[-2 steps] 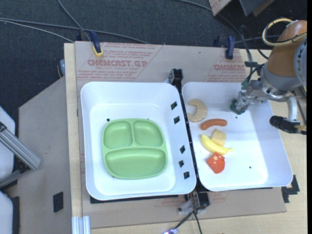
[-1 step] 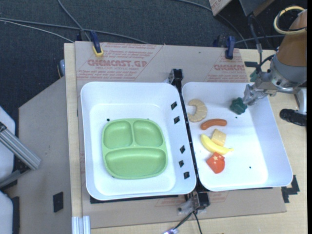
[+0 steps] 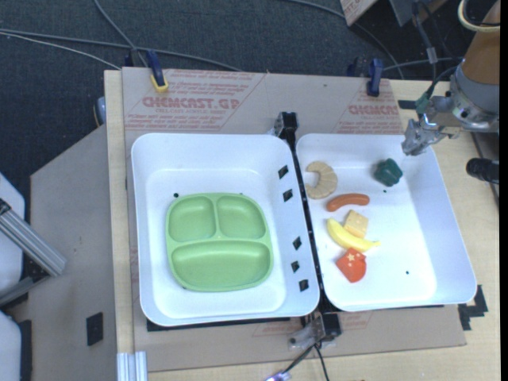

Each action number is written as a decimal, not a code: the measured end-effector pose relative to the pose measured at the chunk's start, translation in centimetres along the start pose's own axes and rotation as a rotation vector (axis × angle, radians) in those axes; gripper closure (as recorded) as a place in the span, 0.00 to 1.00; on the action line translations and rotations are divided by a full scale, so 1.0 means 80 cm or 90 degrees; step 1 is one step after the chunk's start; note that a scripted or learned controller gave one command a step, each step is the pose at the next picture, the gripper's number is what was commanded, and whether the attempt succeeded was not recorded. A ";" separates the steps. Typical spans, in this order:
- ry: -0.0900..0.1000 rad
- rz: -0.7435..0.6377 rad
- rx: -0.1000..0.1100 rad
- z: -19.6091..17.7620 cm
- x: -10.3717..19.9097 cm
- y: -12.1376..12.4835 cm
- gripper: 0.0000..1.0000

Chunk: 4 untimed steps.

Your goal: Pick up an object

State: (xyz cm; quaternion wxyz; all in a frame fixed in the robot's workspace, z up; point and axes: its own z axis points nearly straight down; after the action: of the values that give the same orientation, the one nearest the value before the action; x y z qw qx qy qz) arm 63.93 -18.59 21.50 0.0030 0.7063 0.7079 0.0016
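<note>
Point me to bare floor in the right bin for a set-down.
Bare: right bin floor right of the banana and tomato, below the green block. Crowded: left side by the divider, bagel, sausage, cracker bunched together.

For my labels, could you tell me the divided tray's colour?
Light green, clearest in the camera view: divided tray.
</note>
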 end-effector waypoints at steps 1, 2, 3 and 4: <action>0.000 0.000 -0.001 -0.080 0.006 0.005 1.00; 0.003 -0.001 0.006 -0.083 0.066 -0.025 1.00; 0.003 -0.001 0.008 -0.057 0.121 -0.055 1.00; 0.004 -0.002 0.008 -0.036 0.186 -0.091 1.00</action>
State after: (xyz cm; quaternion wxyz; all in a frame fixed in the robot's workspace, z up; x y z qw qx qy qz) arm 56.59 -3.70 24.31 -0.0037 0.7053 0.7089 -0.0011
